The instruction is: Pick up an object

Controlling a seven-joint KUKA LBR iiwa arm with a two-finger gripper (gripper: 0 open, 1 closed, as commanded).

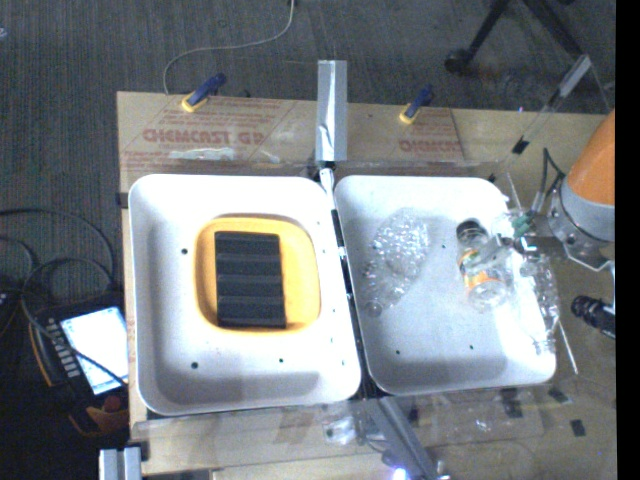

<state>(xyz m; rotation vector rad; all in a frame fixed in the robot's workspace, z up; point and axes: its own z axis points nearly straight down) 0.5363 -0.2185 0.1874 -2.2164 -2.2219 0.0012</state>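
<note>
While a yellow tray is sitting in the left bin, the gripper is hovering over the right bin near a clear jar; its grip is unreadable.

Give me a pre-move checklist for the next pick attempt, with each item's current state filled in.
1. Target candidates in the right bin: ok, a clear glass jar lies near its right side and a crumpled clear plastic piece near its middle.
2. Left bin contents: ok, a yellow tray with a black ribbed insert sits centred.
3. Arm position: ok, at the bench's right edge, beside the right bin.
4. Gripper state: cannot tell.
5. Anything held: cannot tell.
6. Jar outline: not ok, transparent and hard to separate from the white bin.
</note>
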